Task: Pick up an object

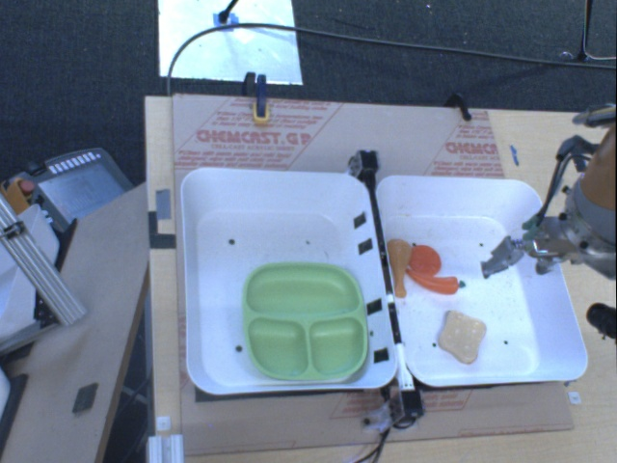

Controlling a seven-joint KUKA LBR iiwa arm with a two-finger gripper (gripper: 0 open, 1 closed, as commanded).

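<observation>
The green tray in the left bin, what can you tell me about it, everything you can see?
The green tray is a pale lime plate with rounded corners, plastic by its look, divided into three compartments: one wide one at the back and two smaller ones in front. It lies flat and upright in the front right part of the left bin, close to the divider. Its compartments hold nothing, and nothing else touches it.

Robot lab: bench (318,123), twin bins (280,201)

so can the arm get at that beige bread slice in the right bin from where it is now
Probably yes. The flat beige bread slice lies alone on the right white bin's floor, apart from the orange carrot-like toys, and the gripper hangs just above and beside it.
</observation>
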